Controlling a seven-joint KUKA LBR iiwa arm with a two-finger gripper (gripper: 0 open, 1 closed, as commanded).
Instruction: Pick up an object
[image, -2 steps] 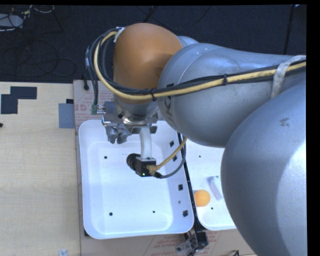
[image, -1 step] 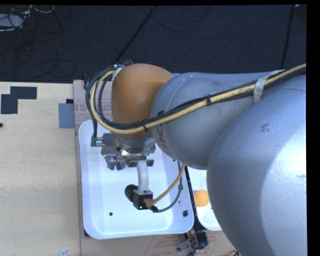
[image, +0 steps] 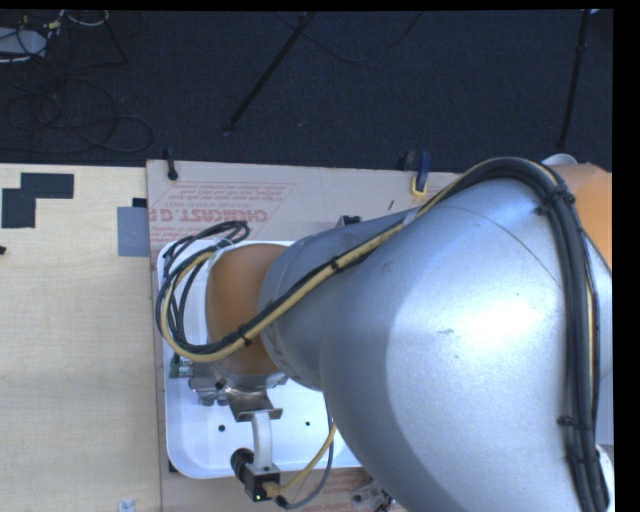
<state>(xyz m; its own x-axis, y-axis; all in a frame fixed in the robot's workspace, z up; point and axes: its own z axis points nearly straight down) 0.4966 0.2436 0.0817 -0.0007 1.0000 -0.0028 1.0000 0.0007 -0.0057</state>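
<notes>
My gripper hangs low over the left white bin, near its front half. From above I see just its metal body, under the orange band of the wrist. The big grey arm reaches in from the right and covers most of both bins. What lies under the gripper and the arm is hidden. The bare strip of bin floor that shows at the front left is plain white.
A cardboard sheet with red print lies under the bins. The pale wooden bench top spreads out to the left. Black cables loop around the wrist. A blue clamp sits at the cardboard's back edge.
</notes>
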